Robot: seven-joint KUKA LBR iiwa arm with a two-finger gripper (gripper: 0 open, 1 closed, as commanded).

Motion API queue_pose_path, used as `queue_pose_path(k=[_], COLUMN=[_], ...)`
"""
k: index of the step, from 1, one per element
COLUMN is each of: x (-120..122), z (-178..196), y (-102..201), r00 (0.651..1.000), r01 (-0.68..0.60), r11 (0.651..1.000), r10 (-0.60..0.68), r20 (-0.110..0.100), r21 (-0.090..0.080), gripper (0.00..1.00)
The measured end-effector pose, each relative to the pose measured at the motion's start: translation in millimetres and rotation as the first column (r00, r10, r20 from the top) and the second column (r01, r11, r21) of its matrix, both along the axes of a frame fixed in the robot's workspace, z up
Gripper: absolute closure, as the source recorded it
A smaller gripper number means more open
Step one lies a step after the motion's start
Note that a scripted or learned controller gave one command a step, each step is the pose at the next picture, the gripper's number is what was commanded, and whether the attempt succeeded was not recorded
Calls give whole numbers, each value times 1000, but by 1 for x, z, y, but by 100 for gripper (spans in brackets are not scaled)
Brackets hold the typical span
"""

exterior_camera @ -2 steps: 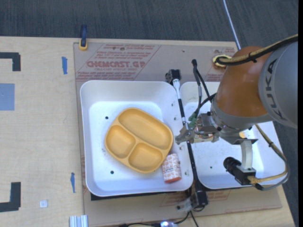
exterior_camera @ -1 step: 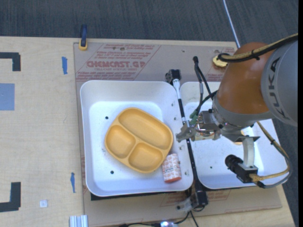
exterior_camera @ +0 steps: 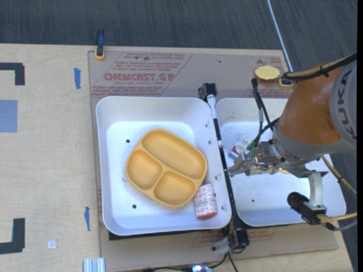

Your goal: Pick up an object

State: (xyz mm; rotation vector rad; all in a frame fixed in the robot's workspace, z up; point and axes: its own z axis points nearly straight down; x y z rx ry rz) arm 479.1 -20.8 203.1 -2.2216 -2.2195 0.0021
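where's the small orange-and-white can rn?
The can lies in the left bin, near its front right corner, touching the yellow divided plate.

— How is the light?

— Bright and even, from overhead. The left bin [exterior_camera: 108,169] glares almost pure white along its rim, and the right bin [exterior_camera: 272,208] washes out across its floor.

— Shadows?

— Soft ones. A faint shadow hugs the yellow divided plate [exterior_camera: 165,168], and the arm [exterior_camera: 317,118] casts a pale one below it on the right bin's floor.

— Sharpness?

— Fair at the middle; the printing on the bench's far edge reads soft, and the wrist looks slightly smeared. The dark floor beyond is grainy.
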Motion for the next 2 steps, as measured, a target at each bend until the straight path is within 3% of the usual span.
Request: queue_pose_path(k=[1, 2], x=[1, 12], z=[2, -18], y=[34, -61], r00=[1000, 1000], r01=[-3, 0], r11=[1000, 1000], r10=[3, 0], r20=[3, 2], r21=[0, -1], gripper=[100, 100])
